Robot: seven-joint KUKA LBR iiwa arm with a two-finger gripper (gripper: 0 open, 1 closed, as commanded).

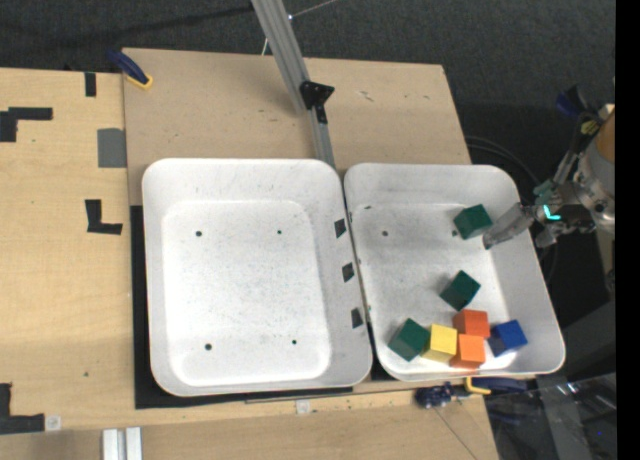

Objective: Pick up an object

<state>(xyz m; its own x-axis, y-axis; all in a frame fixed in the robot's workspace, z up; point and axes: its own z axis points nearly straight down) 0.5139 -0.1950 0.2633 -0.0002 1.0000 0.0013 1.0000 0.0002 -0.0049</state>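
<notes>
My pincer [520,224] hangs over the right bin's [420,186] far right rim; whether it's wide or narrow I cannot tell. A green block [472,220] lies just beside it.

No legible text, label, brand, number or sign appears in the camera view. The two shallow white plastic bins [150,248] carry only dark dots and speckles, no characters. The coloured blocks [460,290] have plain faces. The black tape marks on the light wooden bench [60,288] form angular shapes, not readable letters.
</notes>
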